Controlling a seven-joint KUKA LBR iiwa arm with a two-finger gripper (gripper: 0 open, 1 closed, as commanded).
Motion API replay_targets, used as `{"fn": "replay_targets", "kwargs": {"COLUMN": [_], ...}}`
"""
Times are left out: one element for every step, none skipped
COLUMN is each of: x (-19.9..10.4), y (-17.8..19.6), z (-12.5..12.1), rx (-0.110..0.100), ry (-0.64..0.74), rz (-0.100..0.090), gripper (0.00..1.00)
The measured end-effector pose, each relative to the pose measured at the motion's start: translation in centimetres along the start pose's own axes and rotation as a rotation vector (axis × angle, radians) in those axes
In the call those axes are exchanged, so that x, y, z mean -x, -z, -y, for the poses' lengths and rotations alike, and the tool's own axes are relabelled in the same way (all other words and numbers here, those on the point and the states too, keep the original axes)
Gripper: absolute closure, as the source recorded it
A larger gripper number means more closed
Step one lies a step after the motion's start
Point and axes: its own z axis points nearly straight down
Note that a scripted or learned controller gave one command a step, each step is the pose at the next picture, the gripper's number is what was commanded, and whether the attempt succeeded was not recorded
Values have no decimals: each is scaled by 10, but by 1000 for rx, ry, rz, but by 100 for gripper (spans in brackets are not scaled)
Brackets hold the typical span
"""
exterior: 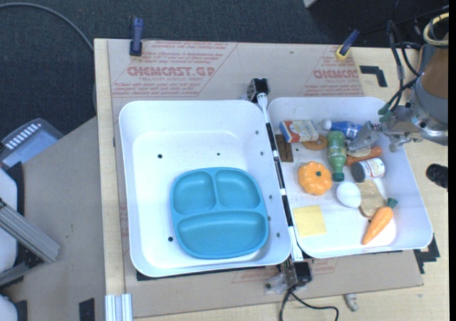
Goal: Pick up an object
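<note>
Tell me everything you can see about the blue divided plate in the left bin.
The blue divided plate is a light blue, rounded-rectangle tray that looks like smooth plastic. Raised ridges split it into three compartments: two smaller ones on the far side and one wide one on the near side, all bare. It lies flat and right side up on the floor of the left bin, toward the near right corner, turned slightly askew to the bin's walls. Nothing but the bin floor touches it.

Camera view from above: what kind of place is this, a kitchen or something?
Probably a robot lab test bench, not a kitchen. Two white bins sit on a clamped board, the food, like the carrot and pumpkin, looks like toys, and a robot arm reaches in.
</note>
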Motion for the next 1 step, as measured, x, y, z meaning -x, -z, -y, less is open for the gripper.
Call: {"fn": "replay_targets", "kwargs": {"x": [-49], "y": [-111], "z": [-33], "rx": [-1], "ry": [1], "rz": [-2], "gripper": [0]}}
